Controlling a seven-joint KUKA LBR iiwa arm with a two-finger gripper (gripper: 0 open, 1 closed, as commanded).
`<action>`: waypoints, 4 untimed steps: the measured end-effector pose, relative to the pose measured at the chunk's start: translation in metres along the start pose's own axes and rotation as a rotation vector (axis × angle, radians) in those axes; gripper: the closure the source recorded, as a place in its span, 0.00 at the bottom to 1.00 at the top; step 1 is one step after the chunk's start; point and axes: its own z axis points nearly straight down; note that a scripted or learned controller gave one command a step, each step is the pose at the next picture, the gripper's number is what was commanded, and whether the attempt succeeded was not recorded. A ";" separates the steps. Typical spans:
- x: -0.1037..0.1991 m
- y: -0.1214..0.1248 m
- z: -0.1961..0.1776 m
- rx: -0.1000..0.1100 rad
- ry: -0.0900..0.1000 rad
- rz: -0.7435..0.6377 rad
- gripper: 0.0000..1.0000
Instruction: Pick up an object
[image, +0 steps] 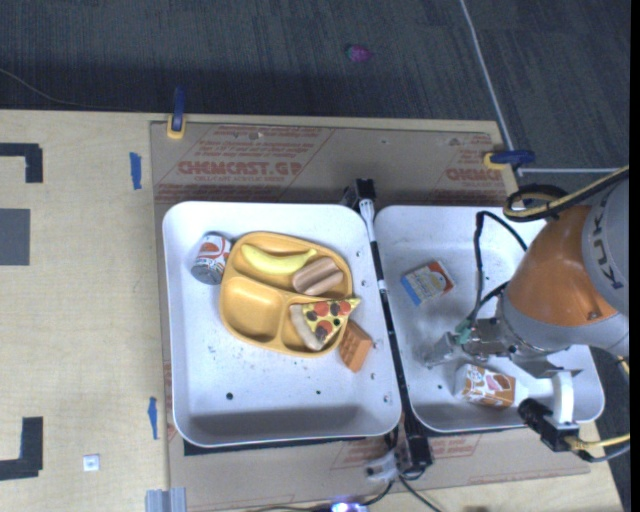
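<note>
**Hovering low in the right bin, grab status unclear**

Looking at the right bin (432, 395) first: got the grey and orange arm (560, 285) reaching in from the right, with the gripper (452, 347) down low over the middle of the bin floor. Honestly can't tell whether it's open or closed from this angle, too much grey hardware bunched together. Can't make out anything held in it either.

Closest to it: an orange and white packet (489, 386), lying just right of and nearer than the gripper, partly tucked under the wrist. Can't say if touching or just beside. Farther back in the same bin, well apart from the gripper: a small blue and white carton (427, 281), lying flat.

Over in the left bin (270, 405): a yellow divided tray (250, 300) holding a banana (268, 262), a hot dog (317, 274) and a pizza slice (320, 320), each in its own compartment. Also a can (208, 258) tipped against the tray's far-left edge, and a brown cracker (354, 348) touching the near-right corner.
</note>
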 end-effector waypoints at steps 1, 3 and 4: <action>0.001 0.000 0.000 0.000 -0.003 0.002 0.00; 0.001 0.000 0.000 -0.001 -0.002 0.001 0.00; 0.002 0.000 0.000 -0.001 -0.003 0.002 0.00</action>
